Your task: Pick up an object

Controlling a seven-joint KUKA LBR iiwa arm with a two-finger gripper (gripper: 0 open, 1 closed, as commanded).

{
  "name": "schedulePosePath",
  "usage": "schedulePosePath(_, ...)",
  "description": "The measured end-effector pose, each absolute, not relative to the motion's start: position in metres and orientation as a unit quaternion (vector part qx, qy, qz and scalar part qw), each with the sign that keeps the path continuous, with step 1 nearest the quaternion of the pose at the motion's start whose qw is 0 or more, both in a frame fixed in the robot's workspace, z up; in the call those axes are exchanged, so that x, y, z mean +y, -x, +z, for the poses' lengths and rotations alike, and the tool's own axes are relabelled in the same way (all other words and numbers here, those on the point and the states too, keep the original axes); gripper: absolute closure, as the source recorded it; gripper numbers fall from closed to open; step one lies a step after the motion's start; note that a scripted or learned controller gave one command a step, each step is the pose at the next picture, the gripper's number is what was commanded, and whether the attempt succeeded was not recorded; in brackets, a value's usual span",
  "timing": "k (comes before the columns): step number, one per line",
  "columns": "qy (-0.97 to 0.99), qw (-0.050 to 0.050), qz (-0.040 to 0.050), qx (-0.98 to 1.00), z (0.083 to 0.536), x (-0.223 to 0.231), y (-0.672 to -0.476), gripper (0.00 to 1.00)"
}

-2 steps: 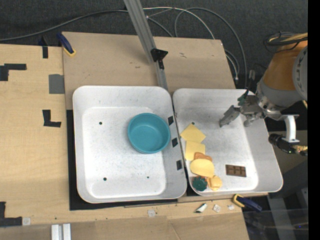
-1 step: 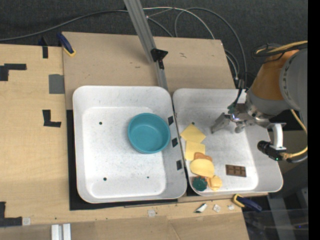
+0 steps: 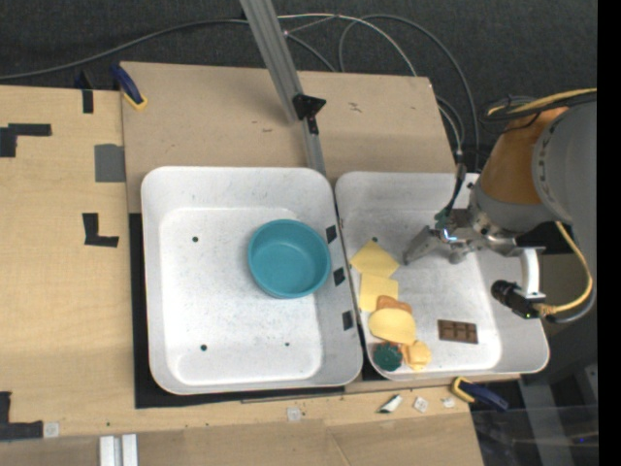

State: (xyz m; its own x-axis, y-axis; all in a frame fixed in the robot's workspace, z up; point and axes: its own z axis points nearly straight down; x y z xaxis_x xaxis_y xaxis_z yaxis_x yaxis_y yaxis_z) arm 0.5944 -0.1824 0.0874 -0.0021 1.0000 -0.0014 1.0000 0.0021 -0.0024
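a robot gripper (image 3: 439, 244) hangs over the right bin (image 3: 505, 362), fingers spread open and holding nothing. yellow pieces (image 3: 376, 278) lie just left of it, a brown chocolate bar (image 3: 457, 332) below. a blue bowl (image 3: 288, 258) sits in the left bin (image 3: 184, 357).

Teal bowl (image 3: 288, 258), yellow blocks (image 3: 375, 260), brown choc bar (image 3: 457, 332), white speckled bins (image 3: 175, 212).

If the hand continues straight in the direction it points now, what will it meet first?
The hand in the right bin points left and a little down. The first thing in that line looks like the yellow pieces near the bin's left wall. From this slanted view its height is unclear, so it may pass over them.
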Motion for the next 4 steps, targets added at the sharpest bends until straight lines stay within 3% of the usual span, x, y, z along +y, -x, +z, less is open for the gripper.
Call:
schedulePosePath(1,0.706,0.001,0.0010,-0.708,0.098,-0.182,-0.595,1.00)
schedulePosePath(4,0.706,-0.001,-0.0007,-0.708,0.223,-0.184,-0.591,1.00)
